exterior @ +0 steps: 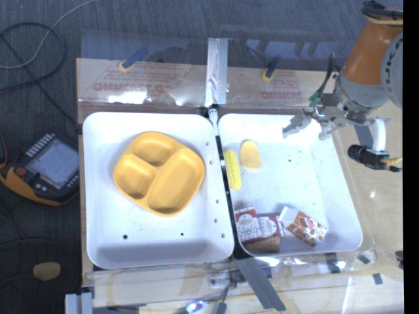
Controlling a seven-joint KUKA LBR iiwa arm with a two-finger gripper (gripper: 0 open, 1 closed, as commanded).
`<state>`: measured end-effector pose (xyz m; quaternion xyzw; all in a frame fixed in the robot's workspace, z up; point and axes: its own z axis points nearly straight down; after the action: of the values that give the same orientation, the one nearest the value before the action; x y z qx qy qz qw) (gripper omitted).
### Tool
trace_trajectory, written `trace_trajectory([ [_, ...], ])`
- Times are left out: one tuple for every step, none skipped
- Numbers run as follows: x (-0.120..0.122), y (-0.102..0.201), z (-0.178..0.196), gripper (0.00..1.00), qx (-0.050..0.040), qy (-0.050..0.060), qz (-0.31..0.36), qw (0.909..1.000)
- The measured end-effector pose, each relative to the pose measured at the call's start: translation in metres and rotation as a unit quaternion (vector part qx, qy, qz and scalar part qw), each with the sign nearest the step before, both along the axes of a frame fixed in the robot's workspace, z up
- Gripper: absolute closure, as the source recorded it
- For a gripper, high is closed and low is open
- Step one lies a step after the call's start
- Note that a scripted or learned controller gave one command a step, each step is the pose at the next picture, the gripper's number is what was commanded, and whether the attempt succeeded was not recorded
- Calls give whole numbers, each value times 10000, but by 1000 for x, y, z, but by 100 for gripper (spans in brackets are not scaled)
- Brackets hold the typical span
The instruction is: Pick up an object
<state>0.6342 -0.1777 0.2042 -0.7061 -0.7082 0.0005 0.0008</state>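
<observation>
Camera view: your gripper (308,124) hovers over right bin's (347,195) far right corner, fingers spread, nothing between them. Near you: yellow slice (249,154), corn cob (231,169), two red cartons (254,227) (306,228). Left bin (98,227) holds yellow divided plate (159,173).
</observation>
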Motion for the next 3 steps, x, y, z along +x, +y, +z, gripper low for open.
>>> trace_trajectory([
  [-84,31,-72,0,3,9,421,9991],
  [-146,8,-114,0,-6,-66,-7,10000],
  [-145,15,-114,0,-6,-88,-1835,9830],
])
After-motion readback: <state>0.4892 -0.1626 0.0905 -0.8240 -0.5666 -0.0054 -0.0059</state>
